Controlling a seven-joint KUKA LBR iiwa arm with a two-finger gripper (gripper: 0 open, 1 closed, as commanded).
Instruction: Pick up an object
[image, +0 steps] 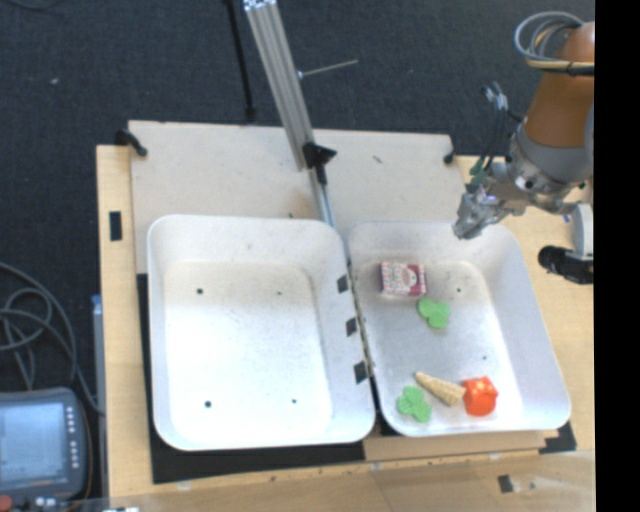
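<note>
Five small objects lie loose in the right-hand shallow white bin (520, 300), all candidates for picking: a pink-and-white carton (402, 279) nearest the gripper (470, 226), two green leafy pieces (434, 313) (413, 404), a tan cone (438, 388) and a red-orange lump (481, 396) farthest. Nothing shows in the gripper; its state I cannot tell.
</note>
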